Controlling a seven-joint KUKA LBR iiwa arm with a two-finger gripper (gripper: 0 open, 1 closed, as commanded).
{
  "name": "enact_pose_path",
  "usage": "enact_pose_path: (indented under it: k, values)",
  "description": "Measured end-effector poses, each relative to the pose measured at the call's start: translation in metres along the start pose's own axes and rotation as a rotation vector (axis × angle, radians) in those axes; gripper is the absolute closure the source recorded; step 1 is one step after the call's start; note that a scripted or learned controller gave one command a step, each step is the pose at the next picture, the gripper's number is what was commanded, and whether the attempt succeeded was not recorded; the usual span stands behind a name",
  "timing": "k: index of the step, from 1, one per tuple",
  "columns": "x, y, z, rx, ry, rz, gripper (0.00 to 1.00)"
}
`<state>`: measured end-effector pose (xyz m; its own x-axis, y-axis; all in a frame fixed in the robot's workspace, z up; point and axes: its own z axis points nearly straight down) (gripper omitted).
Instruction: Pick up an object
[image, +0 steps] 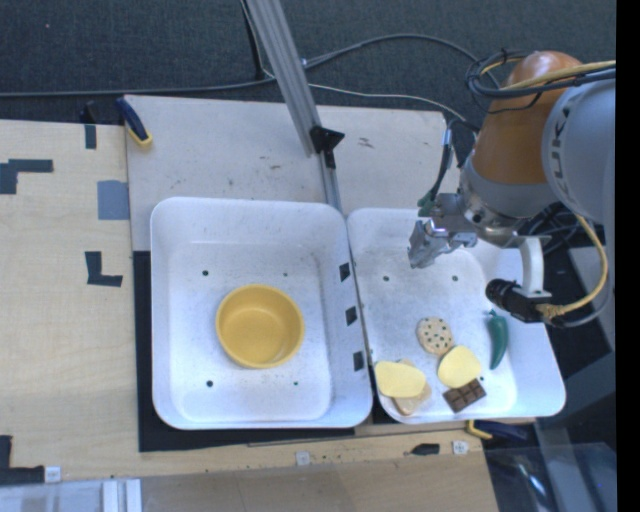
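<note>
My gripper (425, 248) hangs over the back part of the right bin (385, 240), with nothing seen between its fingers. Toward the bin's front lie a round cookie (434, 334), a yellow wedge (459, 366), a brown chocolate piece (464, 396), a yellow slice (399, 379) on a tan piece, and a green pepper (496, 338) by the right wall. All of these sit well in front of the gripper. A yellow bowl (260, 325) stands in the middle of the left bin (180, 240).
A slanted grey metal pole (296, 85) with a black clamp crosses from the top down to the divide between the bins. Cables loop around the arm at the right. A blue-and-yellow clamp (134, 122) sits at the bench's back left corner.
</note>
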<state>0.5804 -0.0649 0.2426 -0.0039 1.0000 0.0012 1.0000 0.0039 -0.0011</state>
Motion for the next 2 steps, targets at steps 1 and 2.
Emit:
enact_pose_path:
  k: [1,2]
  values:
    - [0.044,0.018,-0.005,-0.001,0.000,0.000,1.00]
    - [0.098,0.033,-0.007,-0.001,0.000,-0.001,1.00]
